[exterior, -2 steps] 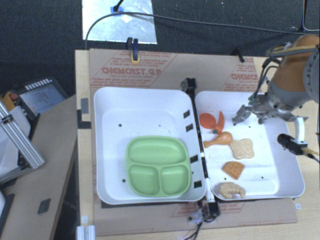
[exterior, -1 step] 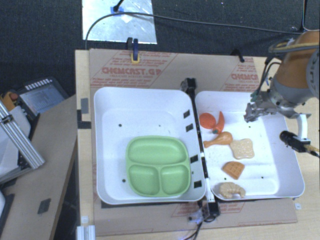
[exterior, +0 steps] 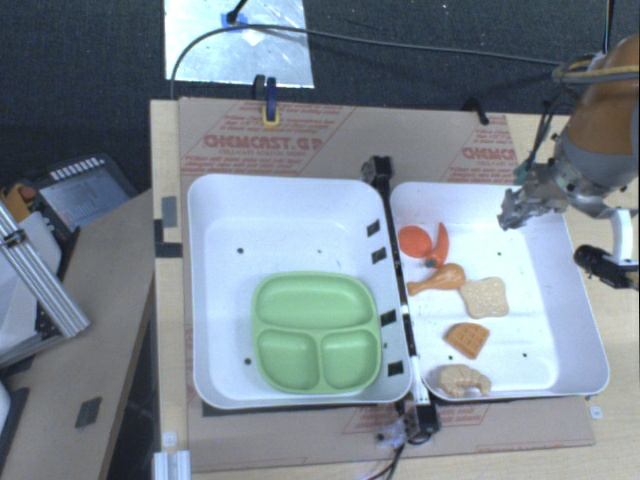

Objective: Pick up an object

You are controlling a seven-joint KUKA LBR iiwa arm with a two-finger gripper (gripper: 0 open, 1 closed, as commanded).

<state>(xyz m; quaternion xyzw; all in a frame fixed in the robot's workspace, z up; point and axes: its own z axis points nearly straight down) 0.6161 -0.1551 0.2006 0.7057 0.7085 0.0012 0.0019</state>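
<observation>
- Bench seen from above at a slant: two shallow white bins sit side by side on brown board, the left bin (exterior: 215, 228) and the right bin (exterior: 575, 318), touching along a black-clipped divider.
- Left bin holds a green divided plate (exterior: 315, 330), lying flat toward its near side, well apart from the arm.
- Right bin holds the small food pieces, all gathered in its left half: an orange-red piece (exterior: 422, 240) near the divider, a tan drumstick (exterior: 438, 280) just below it, a slice of toast (exterior: 484, 297) just beside the drumstick's fat end, an orange cracker (exterior: 467, 339) nearer the camera, and a pale lumpy piece (exterior: 458, 379) close to the near rim.
- Arm (exterior: 600, 118) reaches in from the right, and the gripper (exterior: 518, 208) hangs over the far right part of the right bin, above bare white floor.
- Whether the jaws are parted or closed cannot be told; the tip is small and dark, and nothing can be seen held there.
- Relation that matters: every piece lies to the left of the gripper and toward the camera. The orange-red piece and the toast look nearest, the pale piece farthest.
- Drumstick's long axis runs roughly left to right with a slight upward tilt at the fat end, so a grasp across its thin handle would seem the easier one.
- Judgement: the pick has not begun; the gripper must travel left and down before closing on anything.
</observation>
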